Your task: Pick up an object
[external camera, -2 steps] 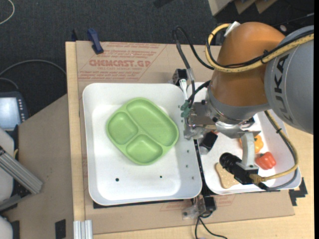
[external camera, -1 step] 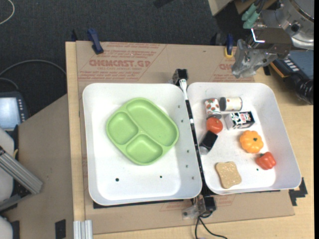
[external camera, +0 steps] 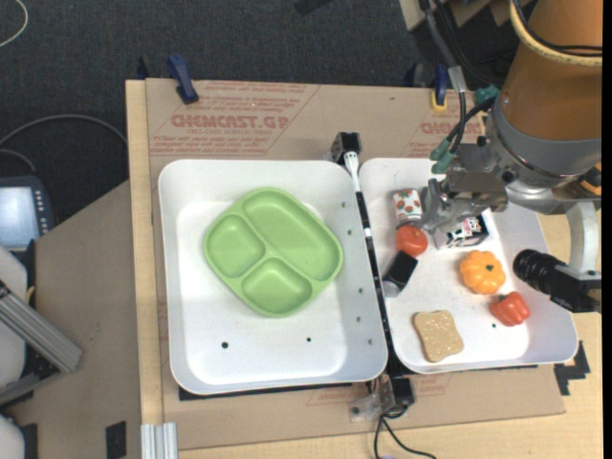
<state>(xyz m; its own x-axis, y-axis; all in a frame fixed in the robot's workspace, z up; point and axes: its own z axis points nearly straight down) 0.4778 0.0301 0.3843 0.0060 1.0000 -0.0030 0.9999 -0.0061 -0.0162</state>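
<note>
Camera view: pincer (external camera: 442, 229) hovers just beside the red tomato (external camera: 412, 241).

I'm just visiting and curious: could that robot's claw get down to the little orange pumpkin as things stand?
Probably yes. The pumpkin sits open in the right bin, nothing on top, and the gripper hangs just beside it.

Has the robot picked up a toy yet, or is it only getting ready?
Nothing looks picked up yet. The gripper hangs low over the right bin, near the red tomato and a small printed box, but no toy shows between its fingers. The pumpkin, red pepper and bread slice lie on the bin floor. Grabbing and lifting are left.
</note>
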